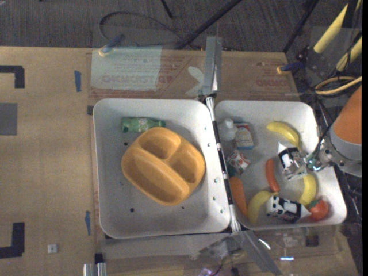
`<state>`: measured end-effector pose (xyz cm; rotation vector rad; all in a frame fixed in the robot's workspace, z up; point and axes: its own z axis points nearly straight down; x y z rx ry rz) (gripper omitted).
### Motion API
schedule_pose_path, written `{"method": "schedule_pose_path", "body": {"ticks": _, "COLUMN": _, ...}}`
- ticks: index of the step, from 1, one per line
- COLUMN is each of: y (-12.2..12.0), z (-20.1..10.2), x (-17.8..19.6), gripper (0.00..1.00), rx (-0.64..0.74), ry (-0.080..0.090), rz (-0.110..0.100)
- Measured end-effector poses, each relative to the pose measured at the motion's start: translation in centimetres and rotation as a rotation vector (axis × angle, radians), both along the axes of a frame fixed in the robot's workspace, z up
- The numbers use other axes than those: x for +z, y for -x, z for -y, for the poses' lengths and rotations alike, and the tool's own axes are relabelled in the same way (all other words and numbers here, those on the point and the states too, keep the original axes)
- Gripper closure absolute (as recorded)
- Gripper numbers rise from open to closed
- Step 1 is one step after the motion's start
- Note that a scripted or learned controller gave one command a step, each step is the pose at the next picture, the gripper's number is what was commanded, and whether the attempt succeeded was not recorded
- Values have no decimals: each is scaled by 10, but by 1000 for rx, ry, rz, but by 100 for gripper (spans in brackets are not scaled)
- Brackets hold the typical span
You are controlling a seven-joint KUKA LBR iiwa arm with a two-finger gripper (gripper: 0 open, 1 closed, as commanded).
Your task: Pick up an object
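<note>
Arm: you see the grey arm [345, 148] come in from the right edge, its orange band just outside the right bin's right wall.

Gripper: your gripper [299, 167] hangs over the right-hand part of the right bin. A small black-and-white item [289, 160] sits right at its tip, but whether it is between the fingers you cannot tell, nor whether the fingers are apart or together.

Right bin: the right bin [270, 106] is crowded. A yellow banana [284, 132] lies near its far wall, a white bottle [227, 129] and a small carton [244, 135] by its left wall, and another small carton [237, 162] just below them.

Near the gripper: an orange carrot-like piece [271, 175] lies just left of the tip, and a second banana [310, 187] just below it.

Near wall: a yellow piece [257, 204], a black-and-white cow-patterned carton [283, 209] and a red-orange item [318, 210] line the near edge, touching or nearly touching one another. A long orange carrot [238, 194] lies along the left wall.

Open room, right bin: you have bare floor only in the middle, between the cartons and the banana at the far side.

Left bin: the left bin [109, 171] holds a yellow divided plate [163, 164] at its centre and a green packet [142, 123] near the far wall, touching the plate's rim.

Open room, left bin: you have wide bare floor along the left, near and right sides of the plate.
</note>
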<state>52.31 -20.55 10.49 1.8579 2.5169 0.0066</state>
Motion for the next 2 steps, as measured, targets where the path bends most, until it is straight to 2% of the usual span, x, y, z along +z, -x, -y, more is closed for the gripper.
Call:
{"method": "schedule_pose_path", "body": {"ticks": 1, "y": -57, "z": -40, "x": 104, "gripper": 100, "rx": 118, "ry": -2, "rz": -10}}
{"method": "schedule_pose_path", "body": {"ticks": 2, "y": -13, "z": -84, "x": 132, "gripper": 100, "rx": 348, "ry": -3, "rz": -14}}
